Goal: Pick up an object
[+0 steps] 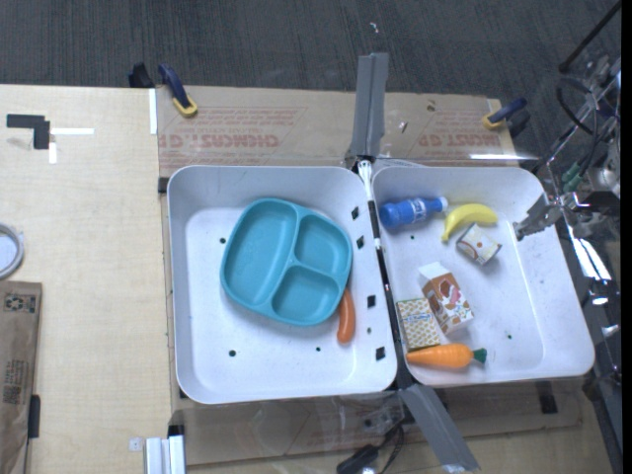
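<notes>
The right bin (523,339) holds a blue bottle (410,211) lying on its side, a yellow banana (467,218) and a small white box (479,246) near its back. Toward its front lie a small red-and-white carton (446,300), a tan cracker box (419,324) and an orange carrot (444,356). My gripper (538,215) hangs at the right bin's far right rim, to the right of the white box and apart from every object. Nothing is visibly held.
The left bin (197,354) holds a blue divided plate (286,262) with an orange sausage (346,319) by its right edge. A grey divider post (370,107) rises between the bins at the back. Cables and arm parts (592,196) crowd the right side.
</notes>
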Robot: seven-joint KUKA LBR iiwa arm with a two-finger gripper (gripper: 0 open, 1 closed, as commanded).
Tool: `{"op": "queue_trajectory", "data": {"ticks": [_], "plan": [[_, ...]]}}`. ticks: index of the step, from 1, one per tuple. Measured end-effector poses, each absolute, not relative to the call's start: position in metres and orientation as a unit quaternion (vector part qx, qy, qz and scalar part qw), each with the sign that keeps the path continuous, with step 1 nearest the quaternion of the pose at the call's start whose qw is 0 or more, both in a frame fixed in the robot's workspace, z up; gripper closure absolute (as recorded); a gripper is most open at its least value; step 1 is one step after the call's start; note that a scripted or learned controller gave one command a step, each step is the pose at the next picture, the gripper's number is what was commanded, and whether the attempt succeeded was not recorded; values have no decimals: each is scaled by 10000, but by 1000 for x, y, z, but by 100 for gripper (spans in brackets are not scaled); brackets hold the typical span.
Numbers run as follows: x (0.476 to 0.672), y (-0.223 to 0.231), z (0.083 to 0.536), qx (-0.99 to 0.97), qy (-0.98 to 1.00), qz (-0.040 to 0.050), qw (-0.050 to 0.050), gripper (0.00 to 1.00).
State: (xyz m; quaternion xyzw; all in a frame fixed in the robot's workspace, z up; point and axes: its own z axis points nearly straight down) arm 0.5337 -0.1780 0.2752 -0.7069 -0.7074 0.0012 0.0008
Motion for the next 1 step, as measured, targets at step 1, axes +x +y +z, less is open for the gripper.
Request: {"op": "queue_trajectory", "data": {"ticks": [1], "plan": [[606,-215,145,-7038,-7103,12,9,0]]}}
